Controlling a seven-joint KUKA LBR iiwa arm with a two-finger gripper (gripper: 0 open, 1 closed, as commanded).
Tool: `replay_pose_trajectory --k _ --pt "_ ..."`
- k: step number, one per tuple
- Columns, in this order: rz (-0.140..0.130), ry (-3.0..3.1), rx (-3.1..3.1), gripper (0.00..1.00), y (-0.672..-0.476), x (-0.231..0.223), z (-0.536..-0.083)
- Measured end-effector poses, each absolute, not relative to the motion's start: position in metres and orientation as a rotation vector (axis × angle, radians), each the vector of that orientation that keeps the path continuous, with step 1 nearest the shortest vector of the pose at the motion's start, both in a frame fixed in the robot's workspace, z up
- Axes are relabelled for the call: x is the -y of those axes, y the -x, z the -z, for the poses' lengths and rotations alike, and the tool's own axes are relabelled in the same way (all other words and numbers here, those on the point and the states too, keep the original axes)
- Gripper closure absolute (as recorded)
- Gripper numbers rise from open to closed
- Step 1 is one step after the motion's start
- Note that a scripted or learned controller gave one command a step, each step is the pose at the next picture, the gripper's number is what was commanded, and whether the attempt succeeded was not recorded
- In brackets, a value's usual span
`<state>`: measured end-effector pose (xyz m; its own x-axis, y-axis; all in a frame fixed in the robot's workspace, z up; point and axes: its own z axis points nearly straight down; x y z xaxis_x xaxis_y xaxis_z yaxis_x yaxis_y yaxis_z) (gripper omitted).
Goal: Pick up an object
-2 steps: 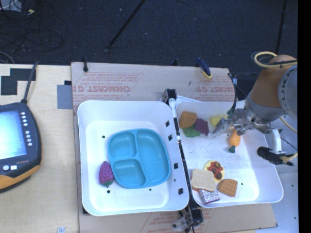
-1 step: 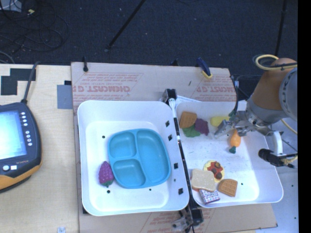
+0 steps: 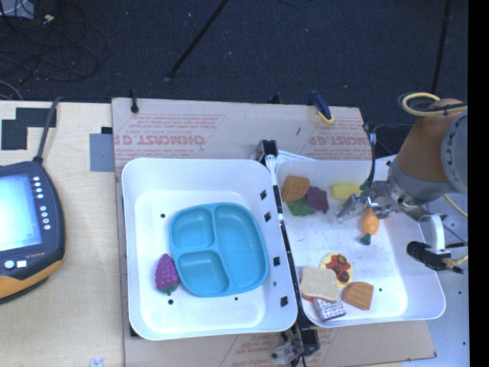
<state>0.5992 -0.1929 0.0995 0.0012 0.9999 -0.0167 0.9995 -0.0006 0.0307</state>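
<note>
Nearest, at the front wall of the right bin [image 3: 428,312], a small striped packet [image 3: 330,310], touching a bread slice [image 3: 318,284] and just beside a tan cracker [image 3: 358,295]. Then, from the left: in the left bin [image 3: 145,205], a purple grape cluster [image 3: 166,272] against the edge of a blue divided tray [image 3: 218,249]. Across the divide, at the back of the right bin, an orange-brown piece [image 3: 295,188], a purple-and-green piece [image 3: 313,199] touching it, and a yellow piece [image 3: 345,192]. Nearer the front, a round pizza-like toy [image 3: 336,266]. Just right of the yellow piece, the gripper [image 3: 355,206], low over the bin floor, with a small orange carrot-like toy [image 3: 370,223] immediately beside and below it. Cannot tell whether the jaws stand wide or narrow, nor whether the carrot sits between them. Probably the grasp step, with the carrot the likeliest pick. To do it well: centre over the carrot's body, not its green tip; close across its narrow width; keep off the yellow piece; lift straight up and slowly, clear of the bin wall, and check that something actually rises.
</note>
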Motion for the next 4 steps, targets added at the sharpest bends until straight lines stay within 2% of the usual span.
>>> replay_pose_trajectory --k 1,2,3,4 --pt "-0.006 -2.213 -2.227 0.00 -0.640 0.137 -0.089" --pt "0.001 -2.219 -2.228 0.00 -0.644 0.085 -0.088" --pt "0.004 -2.222 -2.226 0.00 -0.643 0.085 -0.087" --pt "0.008 -2.230 -2.224 0.00 -0.572 0.093 -0.087"
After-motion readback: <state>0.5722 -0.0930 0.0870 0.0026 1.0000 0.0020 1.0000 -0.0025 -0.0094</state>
